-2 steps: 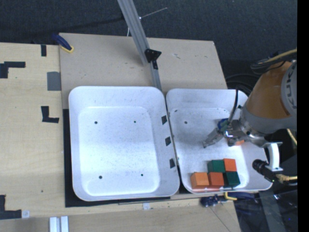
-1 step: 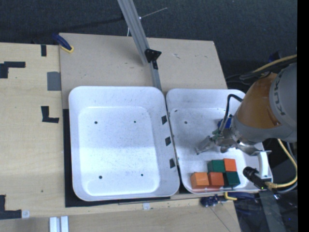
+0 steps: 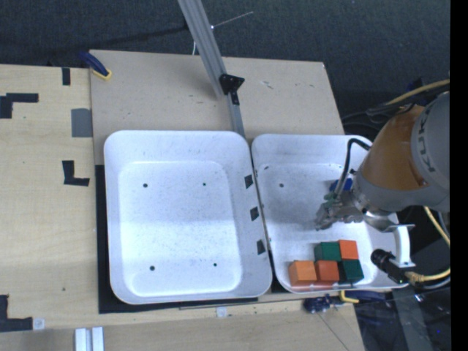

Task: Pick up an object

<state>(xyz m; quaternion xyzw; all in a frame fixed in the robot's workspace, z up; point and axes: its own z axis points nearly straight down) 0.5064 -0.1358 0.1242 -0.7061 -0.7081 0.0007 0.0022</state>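
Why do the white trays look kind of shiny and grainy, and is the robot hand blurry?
In the camera view, soft overhead light makes the left tray glow pale with no hard glare; both trays look speckled and grainy. The gripper is small and smeary, casting a faint shadow on the right tray. The colored blocks stay fairly sharp.

Two shallow white bins sit side by side on the wooden tabletop [image 3: 168, 93]. The left bin [image 3: 179, 214] shows a speckled floor with four small dark dots, and the right bin [image 3: 292, 174] touches it along its edge. A grey metal rail [image 3: 201, 31] slants down from the top and ends at a black clamp [image 3: 231, 84] just above the bins. Black tape marks [image 3: 69, 172] dot the lighter board at left. A blue and yellow item [image 3: 96, 65] lies near the tabletop's upper left corner.
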